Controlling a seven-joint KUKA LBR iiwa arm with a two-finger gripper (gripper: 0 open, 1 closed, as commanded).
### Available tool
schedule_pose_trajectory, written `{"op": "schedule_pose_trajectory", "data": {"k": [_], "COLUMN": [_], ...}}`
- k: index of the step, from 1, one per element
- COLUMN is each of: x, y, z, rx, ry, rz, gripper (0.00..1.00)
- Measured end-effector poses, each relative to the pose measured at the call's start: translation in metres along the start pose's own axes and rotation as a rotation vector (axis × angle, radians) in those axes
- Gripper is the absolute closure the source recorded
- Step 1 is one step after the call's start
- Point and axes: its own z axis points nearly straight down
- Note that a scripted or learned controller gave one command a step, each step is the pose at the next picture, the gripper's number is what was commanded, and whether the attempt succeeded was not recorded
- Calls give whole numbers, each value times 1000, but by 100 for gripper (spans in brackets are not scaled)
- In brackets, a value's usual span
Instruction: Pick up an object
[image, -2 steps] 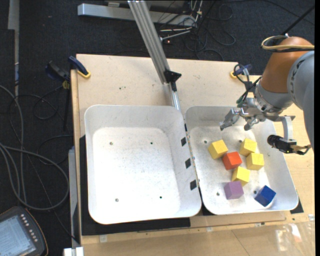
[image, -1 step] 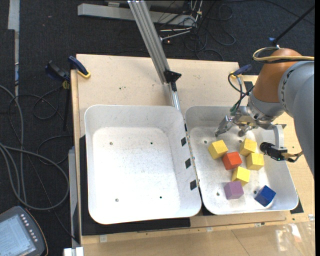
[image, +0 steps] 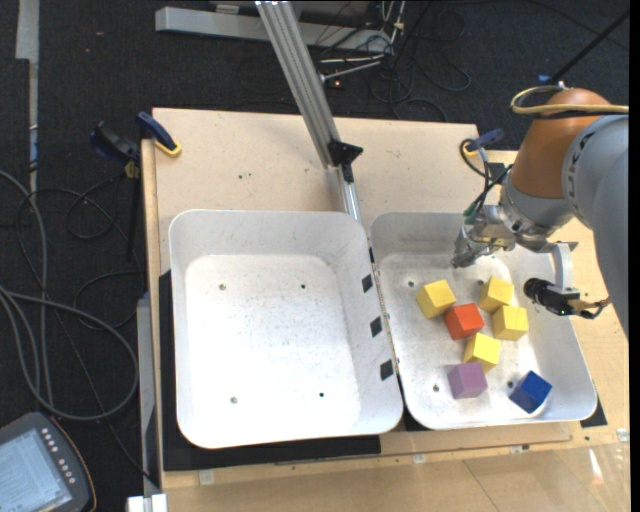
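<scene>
Hovering: gripper (image: 468, 250), finger state cannot tell, above right bin (image: 420, 235) | nearest yellow cube (image: 437, 298) at its 7 o'clock | likely lining up a pick

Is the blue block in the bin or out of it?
In. The blue block sits inside the right bin, at its near right corner, beside the purple block.

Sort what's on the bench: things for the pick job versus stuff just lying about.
For the job: gripper; right bin holding yellow blocks, orange block, purple block, blue block.

Lying about: left bin; clamps; cables.
</scene>
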Motion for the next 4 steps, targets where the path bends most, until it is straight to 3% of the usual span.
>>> {"op": "schedule_pose_trajectory", "data": {"k": [2, 3, 4], "x": [17, 17, 63], "y": [10, 11, -10], "z": [-112, -140, -128], "rx": [-6, -2, 5], "ry": [0, 0, 3], "rz": [0, 1, -2], "gripper": [100, 100, 100]}}
